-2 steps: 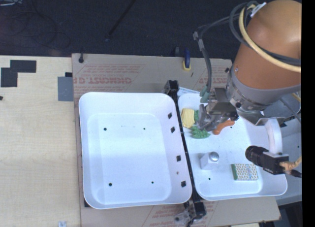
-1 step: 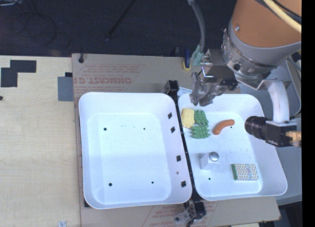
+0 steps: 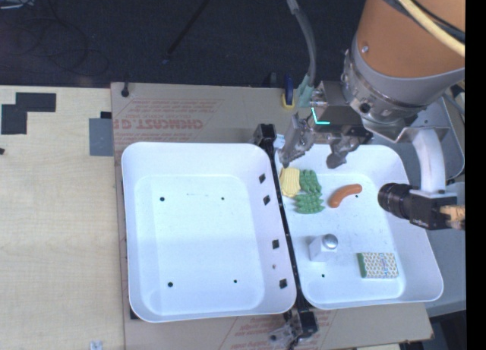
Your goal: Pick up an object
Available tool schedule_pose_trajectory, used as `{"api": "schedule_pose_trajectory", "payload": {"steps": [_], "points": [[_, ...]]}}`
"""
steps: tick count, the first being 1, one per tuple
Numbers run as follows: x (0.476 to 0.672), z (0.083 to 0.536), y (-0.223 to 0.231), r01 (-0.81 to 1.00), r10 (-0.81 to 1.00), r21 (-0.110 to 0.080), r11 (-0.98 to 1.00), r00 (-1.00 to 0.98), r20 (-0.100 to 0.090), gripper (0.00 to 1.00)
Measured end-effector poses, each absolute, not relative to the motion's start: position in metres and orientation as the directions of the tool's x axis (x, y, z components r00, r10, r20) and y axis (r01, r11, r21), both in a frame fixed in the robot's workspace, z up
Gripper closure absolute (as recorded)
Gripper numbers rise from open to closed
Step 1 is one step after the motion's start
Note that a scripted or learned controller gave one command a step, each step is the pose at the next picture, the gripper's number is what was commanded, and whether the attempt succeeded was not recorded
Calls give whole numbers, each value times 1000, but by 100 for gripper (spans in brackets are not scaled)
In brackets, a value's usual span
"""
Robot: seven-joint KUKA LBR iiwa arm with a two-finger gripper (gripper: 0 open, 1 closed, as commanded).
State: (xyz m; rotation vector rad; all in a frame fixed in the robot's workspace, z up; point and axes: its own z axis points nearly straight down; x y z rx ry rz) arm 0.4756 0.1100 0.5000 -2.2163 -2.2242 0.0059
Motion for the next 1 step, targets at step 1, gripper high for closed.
{"api": "schedule_pose_trajectory", "payload": {"steps": [1], "points": [[476,510,111,1000,1000,-6,9,-9,-2,100]]}}
